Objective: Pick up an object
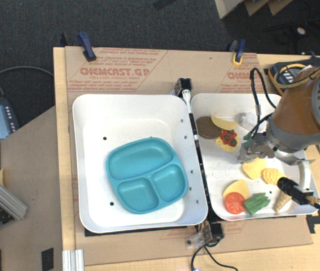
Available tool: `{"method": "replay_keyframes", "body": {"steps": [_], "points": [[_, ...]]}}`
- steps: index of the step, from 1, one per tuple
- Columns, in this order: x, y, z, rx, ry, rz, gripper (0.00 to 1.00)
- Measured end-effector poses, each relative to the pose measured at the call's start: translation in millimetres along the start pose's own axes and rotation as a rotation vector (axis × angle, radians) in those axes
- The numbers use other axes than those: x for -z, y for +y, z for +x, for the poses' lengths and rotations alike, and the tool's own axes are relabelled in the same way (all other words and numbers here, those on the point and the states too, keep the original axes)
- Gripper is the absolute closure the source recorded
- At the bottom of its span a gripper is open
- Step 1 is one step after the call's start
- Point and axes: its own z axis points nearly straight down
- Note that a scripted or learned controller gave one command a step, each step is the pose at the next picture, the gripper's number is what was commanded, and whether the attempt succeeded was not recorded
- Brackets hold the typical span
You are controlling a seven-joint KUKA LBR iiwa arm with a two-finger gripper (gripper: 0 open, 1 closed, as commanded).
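- Left bin (86,151): white, shallow, holds a teal tray (147,175) with three compartments, lying flat, toward the near-right part of the bin, turned at an angle.
- Clamps: blue clamp (86,46) at the far-left board edge, second clamp (238,51) at far centre-right.
- Black clip (183,86) at the far end of the seam where the two bins meet; another clip (214,231) at the near end.
- Right bin (216,208): white, touching the left bin along its side, holds small toy food pieces.
- Brown disc (207,128) at the far-left of the right bin, touching a yellow piece (223,121) just right of it.
- Red-and-yellow piece (227,139) just near of those two.
- Tomato (234,202) red, near-left of the right bin, with a yellow wedge (236,187) touching its far side.
- Green piece (257,203) just right of the tomato.
- Yellow slice (254,168) mid-bin, a ridged yellow piece (270,176) beside it on the right.
- Tan piece (283,203) at the near-right, next to a black part.
- Gripper (252,147): low over the middle of the right bin, just far of the yellow slice, right of the red-and-yellow piece. Can't tell its state; nothing seen held.
- Arm (298,109): orange band, comes in from the right over the right bin's far-right corner.
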Motion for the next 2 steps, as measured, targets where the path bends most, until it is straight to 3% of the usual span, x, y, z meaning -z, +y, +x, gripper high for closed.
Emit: {"method": "replay_keyframes", "body": {"steps": [1, 2], "points": [[105.3, -58.9, -74.3, -0.009, -0.005, -0.001, 1.00], [98.7, -57.2, -67.9, 0.000, 0.002, 0.006, 0.00]]}}
